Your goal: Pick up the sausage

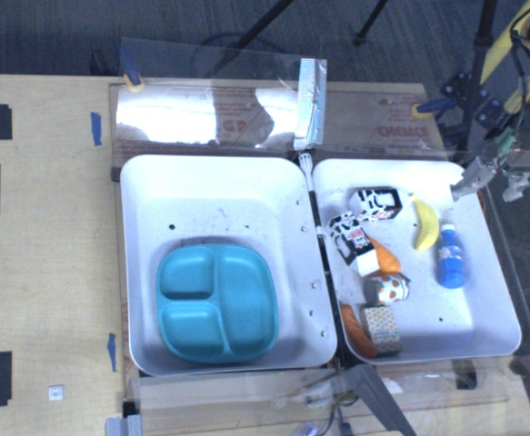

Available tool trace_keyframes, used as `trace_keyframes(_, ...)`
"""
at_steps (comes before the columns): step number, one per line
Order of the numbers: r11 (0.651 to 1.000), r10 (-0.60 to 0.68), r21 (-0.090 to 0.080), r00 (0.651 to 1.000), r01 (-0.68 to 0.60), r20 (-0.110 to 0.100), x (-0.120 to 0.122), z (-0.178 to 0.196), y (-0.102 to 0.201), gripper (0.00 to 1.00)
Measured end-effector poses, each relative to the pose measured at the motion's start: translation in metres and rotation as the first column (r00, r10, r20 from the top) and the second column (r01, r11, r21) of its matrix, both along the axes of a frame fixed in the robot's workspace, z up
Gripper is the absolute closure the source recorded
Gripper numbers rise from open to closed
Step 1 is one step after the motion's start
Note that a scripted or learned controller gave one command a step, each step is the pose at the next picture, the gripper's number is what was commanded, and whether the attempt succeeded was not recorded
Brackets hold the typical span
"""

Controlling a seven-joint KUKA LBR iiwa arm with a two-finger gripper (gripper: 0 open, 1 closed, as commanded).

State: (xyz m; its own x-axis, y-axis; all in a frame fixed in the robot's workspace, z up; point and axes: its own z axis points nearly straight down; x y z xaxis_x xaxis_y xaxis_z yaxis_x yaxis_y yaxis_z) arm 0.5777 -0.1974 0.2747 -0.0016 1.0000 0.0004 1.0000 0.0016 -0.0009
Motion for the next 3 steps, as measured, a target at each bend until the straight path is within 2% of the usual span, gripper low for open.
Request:
trace_keyframes(1, 0.999, 0.037, -0.003, 0.999, -0.036, 0.004, 0.001, 0.020, 0.011, 0.00)
trace_keyframes(2, 0.951, -0.311, -0.001, 0.951, 0.311, 0.002, 0.008, 0.100, 0.100, 0.00)
trace_keyframes(3, 0.868, -0.497, -0.002, 0.868, 0.497, -0.004, -0.080, 0.089, 0.164, 0.00)
